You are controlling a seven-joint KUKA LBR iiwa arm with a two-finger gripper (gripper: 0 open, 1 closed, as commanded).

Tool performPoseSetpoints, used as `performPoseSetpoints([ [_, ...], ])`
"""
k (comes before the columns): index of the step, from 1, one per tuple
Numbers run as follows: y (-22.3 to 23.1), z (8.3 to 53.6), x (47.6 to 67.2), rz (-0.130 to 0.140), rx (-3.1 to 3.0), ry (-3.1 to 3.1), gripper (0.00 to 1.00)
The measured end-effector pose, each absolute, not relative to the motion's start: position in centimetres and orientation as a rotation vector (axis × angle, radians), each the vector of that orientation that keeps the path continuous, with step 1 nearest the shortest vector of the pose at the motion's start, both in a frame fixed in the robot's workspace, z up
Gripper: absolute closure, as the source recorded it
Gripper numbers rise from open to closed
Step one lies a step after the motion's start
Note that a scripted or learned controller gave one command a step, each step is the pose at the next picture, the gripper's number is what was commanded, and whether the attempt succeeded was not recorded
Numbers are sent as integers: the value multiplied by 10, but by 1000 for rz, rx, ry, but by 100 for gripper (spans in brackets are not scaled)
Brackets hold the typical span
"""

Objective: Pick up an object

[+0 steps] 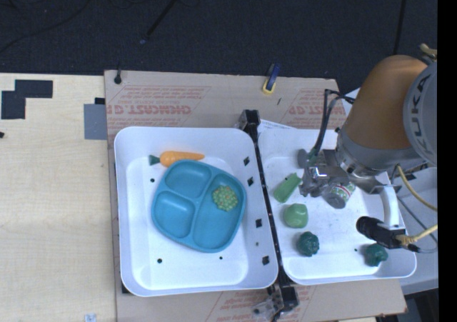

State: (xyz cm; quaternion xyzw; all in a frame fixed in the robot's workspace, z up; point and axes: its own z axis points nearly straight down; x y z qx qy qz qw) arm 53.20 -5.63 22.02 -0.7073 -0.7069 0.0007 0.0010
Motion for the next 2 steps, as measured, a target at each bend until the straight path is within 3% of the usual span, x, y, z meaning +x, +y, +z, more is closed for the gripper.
performPoseSetpoints([
  [2, -56, 236, 519, 1, -2223, -2218, 100],
])
